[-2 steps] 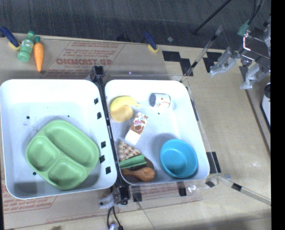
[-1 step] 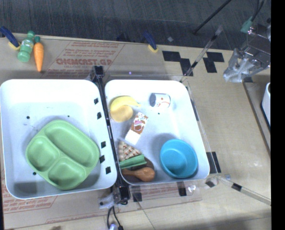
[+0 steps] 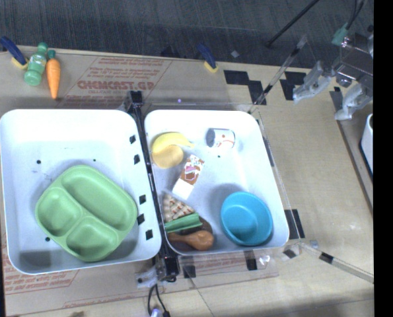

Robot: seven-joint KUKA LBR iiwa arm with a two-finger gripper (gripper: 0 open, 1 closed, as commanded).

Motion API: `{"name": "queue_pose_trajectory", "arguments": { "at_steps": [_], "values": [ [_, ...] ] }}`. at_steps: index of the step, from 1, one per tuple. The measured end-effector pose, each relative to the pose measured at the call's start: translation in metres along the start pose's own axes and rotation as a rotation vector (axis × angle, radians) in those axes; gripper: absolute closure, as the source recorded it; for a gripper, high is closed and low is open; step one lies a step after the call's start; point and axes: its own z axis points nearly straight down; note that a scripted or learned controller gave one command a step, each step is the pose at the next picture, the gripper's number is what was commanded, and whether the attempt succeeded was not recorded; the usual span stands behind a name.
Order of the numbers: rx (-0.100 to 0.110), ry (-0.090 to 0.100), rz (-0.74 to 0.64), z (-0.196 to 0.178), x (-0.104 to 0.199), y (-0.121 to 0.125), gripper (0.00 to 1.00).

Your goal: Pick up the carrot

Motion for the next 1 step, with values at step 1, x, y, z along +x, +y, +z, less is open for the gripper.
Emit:
{"name": "queue_pose_trajectory", "arguments": {
  "at_steps": [1],
  "values": [
    [0.004,-0.004,-0.008,-0.0107,0.0001,0.0003,1.00]
  ]
}}
